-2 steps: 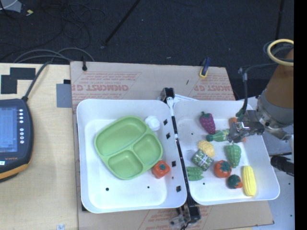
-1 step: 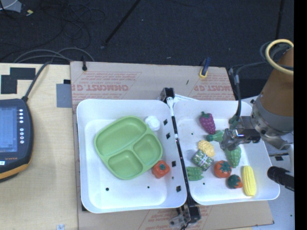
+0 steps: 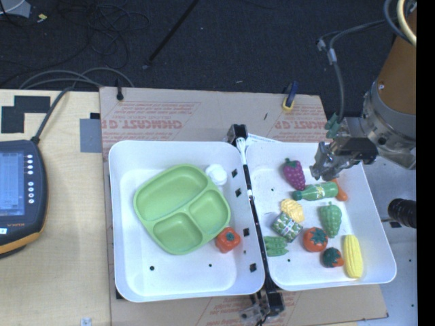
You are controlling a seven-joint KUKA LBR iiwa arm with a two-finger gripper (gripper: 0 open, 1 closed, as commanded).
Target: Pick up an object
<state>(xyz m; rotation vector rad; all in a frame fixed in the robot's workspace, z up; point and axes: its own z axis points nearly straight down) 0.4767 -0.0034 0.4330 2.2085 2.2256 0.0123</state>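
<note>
Under the claw (image 3: 325,170), in the right bin (image 3: 377,250), a green bottle (image 3: 317,193) lies on its side, just beside purple grapes (image 3: 294,174). Whether the claw is released or clenched cannot be told. Corn (image 3: 352,255), two tomatoes (image 3: 315,239) and other toy foods lie nearby. A green divided plate (image 3: 181,209) fills the left bin (image 3: 126,250).

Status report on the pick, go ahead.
End effector over right bin, above green bottle. Nothing seen held. Purple grapes and corn crowd the bottle.
</note>
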